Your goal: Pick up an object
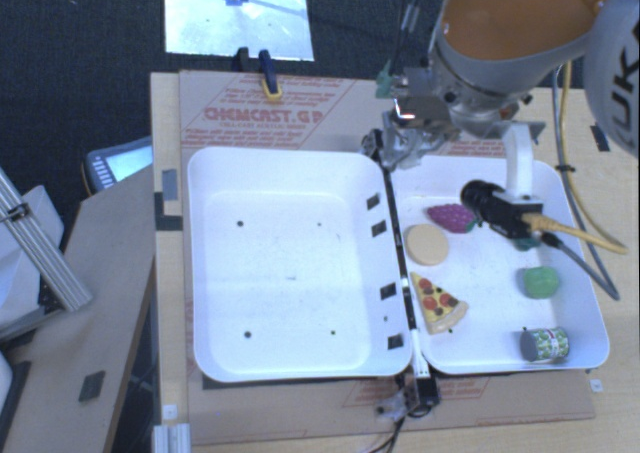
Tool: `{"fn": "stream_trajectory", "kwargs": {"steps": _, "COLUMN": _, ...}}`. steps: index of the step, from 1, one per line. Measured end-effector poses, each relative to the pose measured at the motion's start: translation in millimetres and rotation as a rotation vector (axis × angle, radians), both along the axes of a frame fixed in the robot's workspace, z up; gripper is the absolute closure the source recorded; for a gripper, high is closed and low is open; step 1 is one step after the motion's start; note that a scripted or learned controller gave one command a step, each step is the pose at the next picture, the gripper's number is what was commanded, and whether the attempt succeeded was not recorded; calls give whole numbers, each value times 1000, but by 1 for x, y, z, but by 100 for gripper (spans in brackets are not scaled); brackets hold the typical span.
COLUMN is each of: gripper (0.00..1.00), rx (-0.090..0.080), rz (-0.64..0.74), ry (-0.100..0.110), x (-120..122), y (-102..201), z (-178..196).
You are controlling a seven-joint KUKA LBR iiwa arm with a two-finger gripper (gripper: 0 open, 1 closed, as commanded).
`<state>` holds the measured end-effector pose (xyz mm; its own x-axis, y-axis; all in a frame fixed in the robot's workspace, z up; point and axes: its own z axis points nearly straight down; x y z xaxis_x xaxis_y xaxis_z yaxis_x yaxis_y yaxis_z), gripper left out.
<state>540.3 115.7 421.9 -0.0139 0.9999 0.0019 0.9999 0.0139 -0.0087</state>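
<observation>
Two white bins (pixel 285 271) are being carried by the table (pixel 165 141) over dark flooring (pixel 70 41); the claw (pixel 400 146) is being obscured, its state indeterminable.

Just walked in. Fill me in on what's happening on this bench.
A grey and orange robot arm reaches in from the right, its gripper low over the far left corner of the right bin, near the divider. Nothing shows between its fingers. The items lie apart in that bin: a purple grape bunch, a tan round cookie, a pizza slice, a green ball and a small can on its side. The left bin sits alongside.
</observation>
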Motion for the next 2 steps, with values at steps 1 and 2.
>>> {"fn": "stream_trajectory", "kwargs": {"steps": 1, "gripper": 100, "rx": 0, "rz": -2, "ry": -7, "x": -52, "y": 52, "z": -11}}
{"fn": "stream_trajectory", "kwargs": {"steps": 2, "gripper": 100, "rx": 3, "rz": -9, "ry": -24, "x": -45, "y": 38, "z": 105}}
